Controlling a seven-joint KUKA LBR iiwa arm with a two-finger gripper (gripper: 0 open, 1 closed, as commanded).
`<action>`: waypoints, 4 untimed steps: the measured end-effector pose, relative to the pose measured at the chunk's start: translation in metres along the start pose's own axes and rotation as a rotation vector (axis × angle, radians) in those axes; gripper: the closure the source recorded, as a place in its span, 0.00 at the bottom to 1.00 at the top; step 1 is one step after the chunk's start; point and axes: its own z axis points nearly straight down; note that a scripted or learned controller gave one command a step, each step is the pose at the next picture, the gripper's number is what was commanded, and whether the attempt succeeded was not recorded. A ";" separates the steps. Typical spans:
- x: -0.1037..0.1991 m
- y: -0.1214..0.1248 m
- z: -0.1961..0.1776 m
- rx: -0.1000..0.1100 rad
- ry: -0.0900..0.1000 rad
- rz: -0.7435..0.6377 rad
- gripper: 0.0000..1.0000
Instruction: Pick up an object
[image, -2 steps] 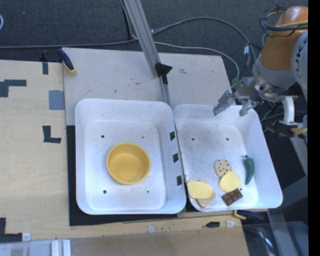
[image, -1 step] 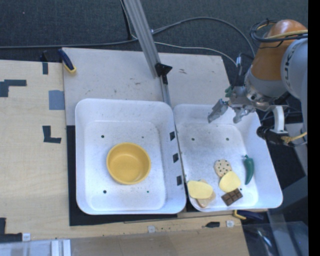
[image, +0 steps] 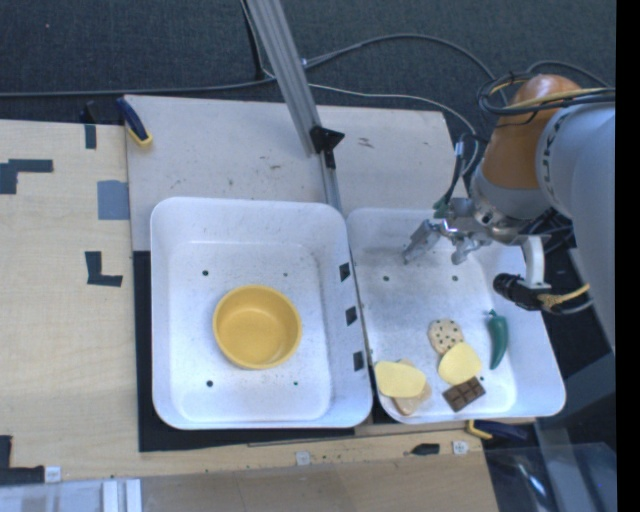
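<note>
Arm: I see it reaching in from the right, orange band up top, wrist bent down over the far end of the right bin.
Gripper: fingers spread apart, nothing between them, hovering above bare bin floor.
Room: open floor beneath and left of the gripper; objects crowd the near end, well apart from it.
Right bin count: two yellow slices, one cookie, one brown block, one green pepper.
Left bin: one yellow bowl.
</note>
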 end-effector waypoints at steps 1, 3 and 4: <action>0.001 -0.001 0.053 -0.001 0.000 0.000 0.00; 0.009 0.005 -0.007 -0.009 -0.001 -0.001 1.00; 0.011 0.007 -0.069 -0.011 -0.001 0.000 1.00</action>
